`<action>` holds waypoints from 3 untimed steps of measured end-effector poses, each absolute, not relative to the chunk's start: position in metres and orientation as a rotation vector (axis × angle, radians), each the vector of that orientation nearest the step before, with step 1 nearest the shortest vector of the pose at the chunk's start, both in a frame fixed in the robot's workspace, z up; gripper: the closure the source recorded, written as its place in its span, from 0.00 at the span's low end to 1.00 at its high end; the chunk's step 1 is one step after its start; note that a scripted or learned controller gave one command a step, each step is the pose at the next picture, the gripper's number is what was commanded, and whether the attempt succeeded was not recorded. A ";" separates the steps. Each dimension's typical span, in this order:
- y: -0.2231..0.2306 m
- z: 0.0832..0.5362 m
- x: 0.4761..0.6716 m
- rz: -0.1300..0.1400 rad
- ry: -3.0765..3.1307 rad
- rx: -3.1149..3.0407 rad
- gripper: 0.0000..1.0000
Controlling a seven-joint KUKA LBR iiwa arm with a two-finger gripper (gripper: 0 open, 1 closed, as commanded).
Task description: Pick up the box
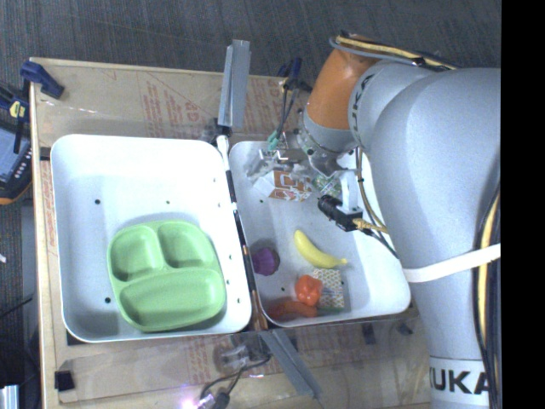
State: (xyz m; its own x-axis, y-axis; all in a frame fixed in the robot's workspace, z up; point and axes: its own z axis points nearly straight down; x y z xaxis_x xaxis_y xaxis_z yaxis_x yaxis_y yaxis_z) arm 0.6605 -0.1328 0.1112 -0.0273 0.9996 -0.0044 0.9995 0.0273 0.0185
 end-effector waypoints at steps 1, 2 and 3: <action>-0.188 0.205 0.637 0.001 2.188 2.255 0.00; -0.204 0.117 0.662 0.018 2.216 2.201 0.00; -0.209 0.198 0.629 0.000 2.298 2.142 0.00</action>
